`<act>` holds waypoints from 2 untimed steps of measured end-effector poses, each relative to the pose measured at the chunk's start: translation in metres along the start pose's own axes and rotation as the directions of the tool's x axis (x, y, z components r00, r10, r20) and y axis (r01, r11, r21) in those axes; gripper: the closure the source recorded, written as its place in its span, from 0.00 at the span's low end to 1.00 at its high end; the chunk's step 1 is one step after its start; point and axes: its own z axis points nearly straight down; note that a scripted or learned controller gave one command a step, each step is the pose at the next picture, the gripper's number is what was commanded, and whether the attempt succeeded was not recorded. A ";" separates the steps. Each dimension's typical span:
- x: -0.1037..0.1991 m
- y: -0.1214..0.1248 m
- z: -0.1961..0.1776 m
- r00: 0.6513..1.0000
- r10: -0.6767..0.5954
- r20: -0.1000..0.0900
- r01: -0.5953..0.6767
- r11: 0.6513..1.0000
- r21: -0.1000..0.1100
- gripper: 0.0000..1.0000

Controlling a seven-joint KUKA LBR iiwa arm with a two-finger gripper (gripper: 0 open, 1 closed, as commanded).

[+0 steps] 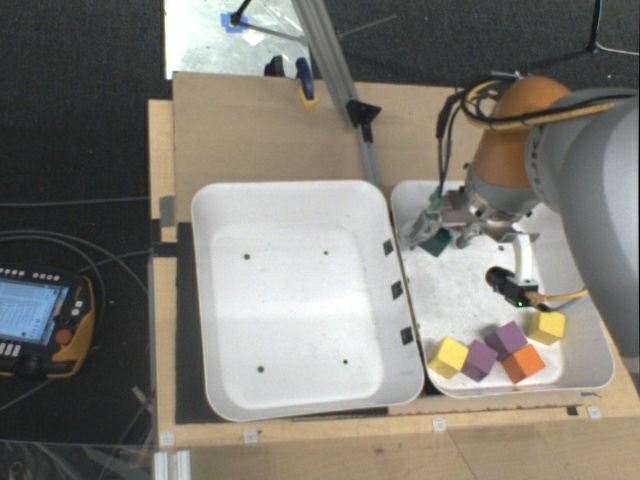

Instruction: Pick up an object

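Camera view: two-finger gripper (428, 230) low over far-left corner of right white plastic bin (600, 368), dark green block (435, 245) seemingly between fingertips – grip looks marginal, cannot tell how wide fingers stand.

Other cubes – two yellow, two purple, one orange (523, 364) – cluster at bin's near edge.

Advice: seat block squarely, lift straight up, clear of bin wall.

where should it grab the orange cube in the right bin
Grip the orange cube across its near-left and far-right faces, coming straight down. It sits upright with its top exposed; a purple cube crowds its far side, but the side toward the bin rim looks free.
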 end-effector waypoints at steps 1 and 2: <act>0.000 0.001 0.000 1.000 -0.001 0.001 0.001 1.000 -0.003 0.00; 0.000 0.002 -0.012 1.000 -0.002 0.001 0.002 1.000 -0.005 1.00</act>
